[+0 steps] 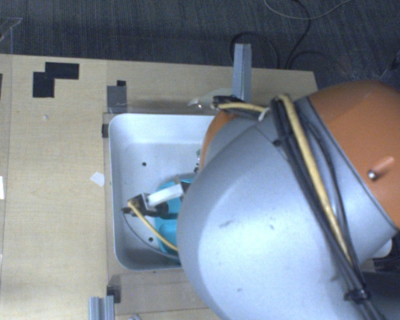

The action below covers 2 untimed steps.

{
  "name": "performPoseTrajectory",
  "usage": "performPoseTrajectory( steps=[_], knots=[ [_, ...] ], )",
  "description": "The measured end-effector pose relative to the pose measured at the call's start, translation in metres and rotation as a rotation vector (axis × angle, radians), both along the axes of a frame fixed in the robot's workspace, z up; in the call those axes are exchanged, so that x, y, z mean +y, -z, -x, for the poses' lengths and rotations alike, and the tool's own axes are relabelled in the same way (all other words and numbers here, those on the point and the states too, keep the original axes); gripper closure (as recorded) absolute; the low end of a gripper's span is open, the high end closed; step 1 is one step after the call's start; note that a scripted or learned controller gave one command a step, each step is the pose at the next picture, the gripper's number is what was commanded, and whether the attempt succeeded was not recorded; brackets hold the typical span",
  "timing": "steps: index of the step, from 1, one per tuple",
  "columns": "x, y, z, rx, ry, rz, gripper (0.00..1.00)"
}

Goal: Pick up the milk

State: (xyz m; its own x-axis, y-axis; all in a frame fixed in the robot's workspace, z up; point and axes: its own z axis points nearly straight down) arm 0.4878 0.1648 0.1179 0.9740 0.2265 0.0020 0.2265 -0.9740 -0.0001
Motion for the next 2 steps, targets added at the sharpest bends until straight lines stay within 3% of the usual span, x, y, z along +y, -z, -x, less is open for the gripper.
performPoseTrajectory(
  steps=[1,2],
  knots=[
    [0.052,-0.223,-0.011,-0.009,-0.01,0.002,1.0],
    [0.053,-0.158,-0.037,0.0,0.004,0.003,1.0]
  ],
)
